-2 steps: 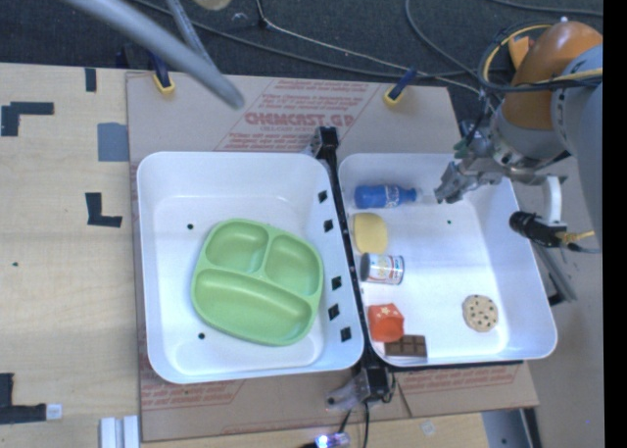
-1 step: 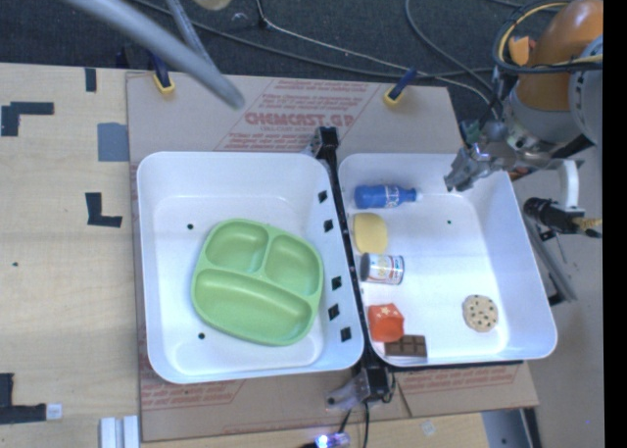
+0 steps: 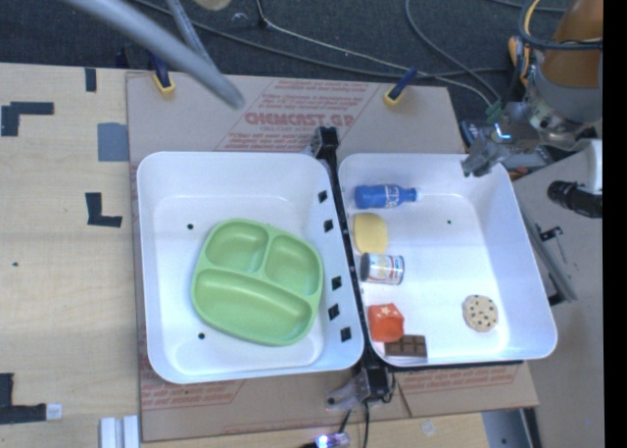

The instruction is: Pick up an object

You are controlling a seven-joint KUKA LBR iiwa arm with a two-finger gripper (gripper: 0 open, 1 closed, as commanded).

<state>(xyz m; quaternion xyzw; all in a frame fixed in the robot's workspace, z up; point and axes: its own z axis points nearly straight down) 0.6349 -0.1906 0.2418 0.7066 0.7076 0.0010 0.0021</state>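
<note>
White plastic, two shallow bins side by side on a cardboard sheet (image 3: 294, 108); here is what you have before you.

Right bin (image 3: 509, 270), contents, all lying along or near its left wall except one:
- Blue bottle (image 3: 385, 196), on its side, at the far left of the bin.
- Pale yellow rounded piece (image 3: 370, 232), just nearer than the bottle.
- Small can (image 3: 382, 268) with a dark band, on its side, just nearer again.
- Orange-red block (image 3: 385, 320), near the near-left corner.
- Brown chocolate bar (image 3: 406, 346), touching the near wall, just beside the block.
- Round cookie (image 3: 479, 313), alone toward the near right, well apart from the rest.

Left bin (image 3: 167, 201), contents:
- Green divided plate (image 3: 258, 282), three compartments, lying flat in the middle.

Surroundings: a black divider strip (image 3: 338, 240) where the two bins meet; cables on the dark floor at the far side; a grey pole (image 3: 118, 15) crossing the far left corner; a wooden bench top (image 3: 59, 270) with dark tape marks to the left.

Arm: it enters from the right, its orange band (image 3: 573, 34) at the far right corner. The gripper (image 3: 482, 154) hangs over the far right corner of the right bin, at its rim, pointing left.

Fingers: you cannot tell from this view whether they are spread or closed; nothing shows between them.

Relation: every object in the right bin lies apart from the gripper. The blue bottle is the closest, to its left; the cookie lies well nearer in the scene. Nothing stands between the gripper and the bottle.
</note>
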